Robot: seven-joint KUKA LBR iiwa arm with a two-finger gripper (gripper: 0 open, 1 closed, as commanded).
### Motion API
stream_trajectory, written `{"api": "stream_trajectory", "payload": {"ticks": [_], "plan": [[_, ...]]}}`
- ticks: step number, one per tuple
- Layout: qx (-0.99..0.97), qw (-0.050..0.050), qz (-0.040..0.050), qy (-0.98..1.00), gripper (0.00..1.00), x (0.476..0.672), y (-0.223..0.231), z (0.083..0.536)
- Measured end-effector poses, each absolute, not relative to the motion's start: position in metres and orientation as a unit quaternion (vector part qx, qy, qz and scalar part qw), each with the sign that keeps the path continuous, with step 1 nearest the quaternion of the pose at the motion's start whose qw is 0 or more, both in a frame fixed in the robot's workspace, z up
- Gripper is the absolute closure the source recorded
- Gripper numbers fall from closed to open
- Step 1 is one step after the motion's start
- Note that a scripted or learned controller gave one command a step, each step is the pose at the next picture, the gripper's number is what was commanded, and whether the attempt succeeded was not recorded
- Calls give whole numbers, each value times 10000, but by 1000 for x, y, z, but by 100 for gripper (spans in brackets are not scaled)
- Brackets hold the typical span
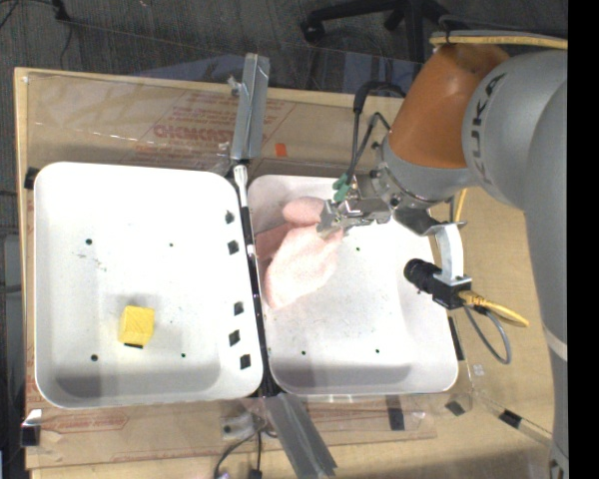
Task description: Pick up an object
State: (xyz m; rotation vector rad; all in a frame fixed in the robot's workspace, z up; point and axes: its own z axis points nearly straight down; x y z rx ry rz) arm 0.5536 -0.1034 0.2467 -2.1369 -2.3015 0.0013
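Observation:
A pale pink, soft-looking lump (295, 257) lies in the left half of the right bin (399, 357), against the divider between the bins. My gripper (337, 215) hangs over that bin's far part, with its tip at the lump's upper right edge. Whether it touches the lump or grips it is unclear. A small yellow block (137, 325) rests in the left bin (80, 208), near its front left.
The grey arm with its orange band (444, 118) reaches in from the right over the right bin's far corner. A black fitting (426, 277) and a yellow cable (499, 312) sit at that bin's right rim. A metal rail (245, 108) runs along the divider.

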Motion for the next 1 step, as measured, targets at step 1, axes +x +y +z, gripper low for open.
{"api": "stream_trajectory", "payload": {"ticks": [1], "plan": [[-6401,9,8,-7683,100,585,-101,243]]}}
